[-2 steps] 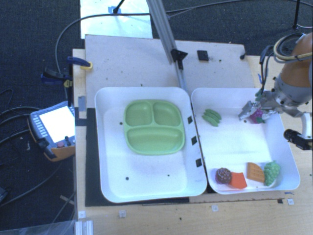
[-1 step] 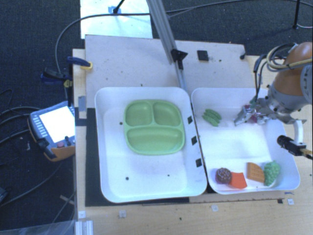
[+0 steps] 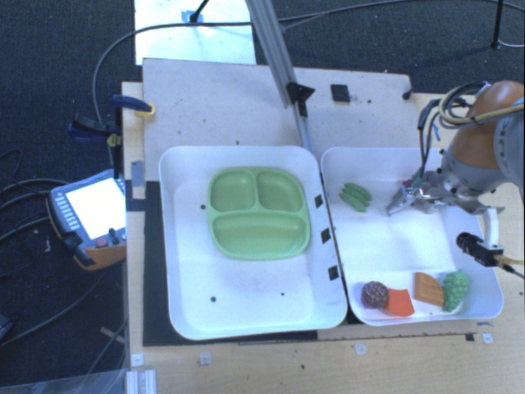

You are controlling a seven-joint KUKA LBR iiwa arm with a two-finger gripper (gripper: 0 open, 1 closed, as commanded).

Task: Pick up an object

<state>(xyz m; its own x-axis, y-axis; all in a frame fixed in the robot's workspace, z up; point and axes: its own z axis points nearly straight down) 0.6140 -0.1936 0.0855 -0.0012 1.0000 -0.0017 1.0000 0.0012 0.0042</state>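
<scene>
The landmark here is the right bin (image 3: 361, 240), the white tray on the arm's side of the bench. The gripper (image 3: 402, 203) hangs over the upper middle of that bin, its metal fingers pointing toward the bin's left wall, with the grey arm (image 3: 484, 158) and its orange band rising over the bin's upper right corner. Nothing sits between the fingers; how far apart they stand is too blurred to tell. Just to the left of the gripper, inside the same bin and near its upper left corner, lies a green pea pod (image 3: 355, 196), close to the fingertips but apart from them. Along the bin's lower wall sit four toy foods in a row: a dark red round berry (image 3: 375, 294) nearest the lower left corner, an orange-red wedge (image 3: 400, 303) touching it on the right, an orange-brown block (image 3: 428, 289) beside that, and a green broccoli piece (image 3: 456, 287) toward the lower right corner. Left of the right bin, sharing its edge, stands the left bin (image 3: 189, 302), which holds a green divided plate (image 3: 258, 213) in its upper half. A teach pendant (image 3: 89, 217) rests on the floor far left of both bins
</scene>
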